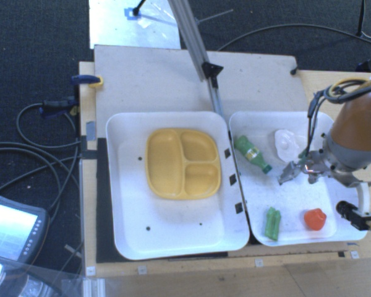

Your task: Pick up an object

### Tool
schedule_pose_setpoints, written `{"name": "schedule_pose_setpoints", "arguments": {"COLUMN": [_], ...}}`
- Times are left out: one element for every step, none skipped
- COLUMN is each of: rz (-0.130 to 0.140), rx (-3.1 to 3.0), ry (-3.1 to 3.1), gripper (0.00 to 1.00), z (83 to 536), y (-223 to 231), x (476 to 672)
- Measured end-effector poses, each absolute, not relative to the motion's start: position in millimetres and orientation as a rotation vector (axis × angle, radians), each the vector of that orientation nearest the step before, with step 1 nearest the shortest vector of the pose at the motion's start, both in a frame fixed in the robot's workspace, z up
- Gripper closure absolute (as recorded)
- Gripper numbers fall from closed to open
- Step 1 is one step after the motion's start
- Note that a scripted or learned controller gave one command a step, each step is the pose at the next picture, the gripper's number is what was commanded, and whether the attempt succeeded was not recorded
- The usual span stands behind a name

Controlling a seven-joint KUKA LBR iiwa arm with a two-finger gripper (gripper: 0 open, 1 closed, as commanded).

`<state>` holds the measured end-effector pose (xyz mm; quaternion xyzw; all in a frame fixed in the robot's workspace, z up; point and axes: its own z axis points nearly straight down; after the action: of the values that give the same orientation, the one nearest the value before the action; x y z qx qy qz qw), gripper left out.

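The right bin (324, 124) holds a green bottle (252, 153) lying near its left wall and a crumpled white object (289, 143) toward the back. A small green piece (272, 223) and a red object (315, 219) lie near the bin's front. My gripper (293, 172) hangs over the middle of this bin, just below the white object and right of the bottle. Nothing shows in its grasp. The arm's orange band (358, 129) sits at the right edge.
The left bin (127, 215) bears a yellow divided plate (182, 164). A grey pole (191, 33) slants in from the top down to the gap between the bins. Cables and a pendant (9, 224) lie on the floor at left.
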<state>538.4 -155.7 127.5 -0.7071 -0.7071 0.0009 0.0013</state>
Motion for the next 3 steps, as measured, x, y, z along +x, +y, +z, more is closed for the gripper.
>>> {"name": "schedule_pose_setpoints", "arguments": {"rz": [0.002, -0.003, -0.006], "rx": [-2.220, -2.224, -2.222], "ry": [-2.221, -2.222, -2.231], "gripper": [0.00, 1.00, 1.00], "z": [89, 102, 160], "y": [-156, -156, -164], "x": [538.4, 539.7, 547.1]}}
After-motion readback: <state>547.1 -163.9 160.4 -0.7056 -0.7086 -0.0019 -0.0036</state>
